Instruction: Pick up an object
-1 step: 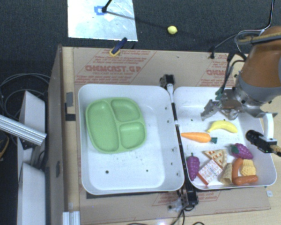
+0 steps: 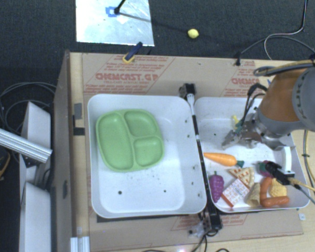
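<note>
Camera view. Nearest the front edge of the bench (image 2: 127,75), in the front part of the right-hand bin (image 2: 216,118): a red-and-white carton (image 2: 232,194) lying tilted, a tan pastry piece (image 2: 253,193) just beside it, and an orange-red sausage (image 2: 274,201) against the bin's front right corner. A purple toy fruit (image 2: 216,184) sits by the bin's left wall, just beside the carton. A waffle-patterned cracker (image 2: 242,175) lies just behind the carton, touching or nearly touching it.

Behind these, a carrot (image 2: 220,159) lies on its side across the bin floor, tip toward the right edge of the bench. All candidate objects for the pick are thus in the front half of this bin, except one small yellow-green item (image 2: 234,121) near the bin's middle, closer to the rear edge.

The claw (image 2: 242,138) is low over the bin floor, behind the carrot and apart from it, near the yellow-green item. Nothing is seen held in it. Whether it is wide or narrow: cannot tell at this resolution. The grey arm (image 2: 296,101) with its orange band enters over the bench's right edge.

Left-hand bin (image 2: 147,196): one green divided plate (image 2: 129,139), flat, toward the bin's rear left corner, with small dark specks on the white floor in front of it.
</note>
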Available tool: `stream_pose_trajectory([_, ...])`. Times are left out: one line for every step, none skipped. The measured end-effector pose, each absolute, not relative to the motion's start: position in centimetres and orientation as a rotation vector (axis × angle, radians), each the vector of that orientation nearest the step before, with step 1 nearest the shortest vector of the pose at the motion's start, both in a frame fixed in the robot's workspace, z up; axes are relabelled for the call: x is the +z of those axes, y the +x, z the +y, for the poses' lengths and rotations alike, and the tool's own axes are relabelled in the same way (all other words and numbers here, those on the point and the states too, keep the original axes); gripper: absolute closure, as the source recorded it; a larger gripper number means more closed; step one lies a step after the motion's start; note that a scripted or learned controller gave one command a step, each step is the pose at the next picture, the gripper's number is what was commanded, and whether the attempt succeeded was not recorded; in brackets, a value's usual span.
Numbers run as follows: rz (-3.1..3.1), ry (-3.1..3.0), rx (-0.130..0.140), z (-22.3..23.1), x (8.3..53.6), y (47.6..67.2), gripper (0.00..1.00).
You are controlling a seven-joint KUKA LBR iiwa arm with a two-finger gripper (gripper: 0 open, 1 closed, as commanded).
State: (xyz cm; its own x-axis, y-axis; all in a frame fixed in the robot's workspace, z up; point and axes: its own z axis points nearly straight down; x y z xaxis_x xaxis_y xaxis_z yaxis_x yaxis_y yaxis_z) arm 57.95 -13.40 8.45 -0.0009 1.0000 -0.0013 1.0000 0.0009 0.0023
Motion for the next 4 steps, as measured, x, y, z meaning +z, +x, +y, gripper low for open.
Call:
stream_pose_trajectory([2.223,2.215,0.002,-15.4,8.5,64.3,0.0])
stream_pose_trajectory([2.225,2.216,0.002,-16.1,8.5,65.5,0.0])
stream_pose_trajectory([2.223,2.215,0.003,-16.2,10.6,65.6,0.0])
stream_pose_trajectory([2.247,2.243,-0.012,-17.6,9.8,66.6,0.0])
